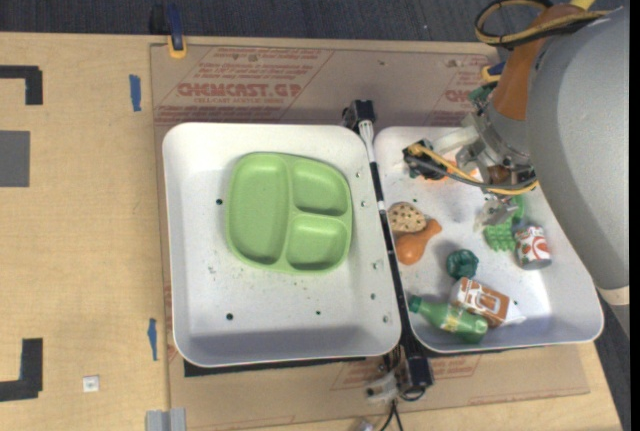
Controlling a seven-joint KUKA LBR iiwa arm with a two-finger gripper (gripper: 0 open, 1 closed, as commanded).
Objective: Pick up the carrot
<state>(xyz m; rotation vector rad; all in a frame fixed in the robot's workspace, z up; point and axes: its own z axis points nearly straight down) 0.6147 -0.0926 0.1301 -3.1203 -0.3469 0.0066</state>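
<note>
The carrot (443, 166) looks like an orange piece lying in the far part of the right bin (575, 309), partly covered by the gripper and its yellow cables. My gripper (490, 187) hangs low over the right bin's far right area, directly beside and partly over that orange piece. The grey arm with its orange band (512, 84) comes in from the right and hides the bin's right wall. I cannot make out whether anything is held.
The right bin also holds a cookie (404, 215), an orange drumstick-like toy (415, 243), a dark green broccoli (462, 264), a leafy green toy (503, 233), a red can (534, 248), a carton (484, 302) and a green bottle (450, 318). A green divided plate (290, 211) lies in the left bin (190, 299).
</note>
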